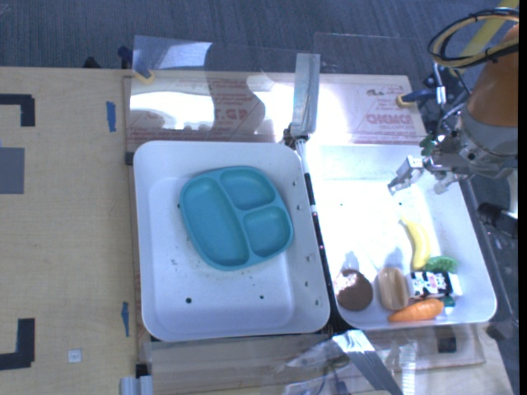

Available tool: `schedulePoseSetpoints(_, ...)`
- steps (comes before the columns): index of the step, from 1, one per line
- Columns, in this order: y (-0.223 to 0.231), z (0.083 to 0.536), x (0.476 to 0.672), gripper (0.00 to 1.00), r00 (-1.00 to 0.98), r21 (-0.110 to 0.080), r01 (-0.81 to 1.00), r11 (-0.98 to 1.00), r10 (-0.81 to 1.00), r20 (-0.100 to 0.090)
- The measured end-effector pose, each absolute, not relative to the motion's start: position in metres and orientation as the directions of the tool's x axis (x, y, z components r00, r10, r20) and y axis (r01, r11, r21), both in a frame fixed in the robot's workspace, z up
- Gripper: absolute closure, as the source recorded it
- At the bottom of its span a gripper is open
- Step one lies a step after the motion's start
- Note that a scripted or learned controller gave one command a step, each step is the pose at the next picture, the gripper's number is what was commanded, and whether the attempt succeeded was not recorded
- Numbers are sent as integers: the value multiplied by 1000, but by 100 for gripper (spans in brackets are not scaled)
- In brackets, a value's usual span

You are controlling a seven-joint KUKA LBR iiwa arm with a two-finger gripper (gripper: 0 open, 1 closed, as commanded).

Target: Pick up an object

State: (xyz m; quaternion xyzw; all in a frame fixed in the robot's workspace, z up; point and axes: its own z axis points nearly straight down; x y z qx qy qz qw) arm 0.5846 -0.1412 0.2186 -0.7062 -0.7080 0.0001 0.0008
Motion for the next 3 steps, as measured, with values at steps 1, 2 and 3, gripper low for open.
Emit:
schedulePoseSetpoints(1,-148,128,547,0,-279,-5,960,279,960,4)
schedulePoseSetpoints(2,-170,88,513,0,-374,7,927,374,927,-3)
schedulePoseSetpoints(3,-172,88,483,0,-328,9,945,328,945,-4)
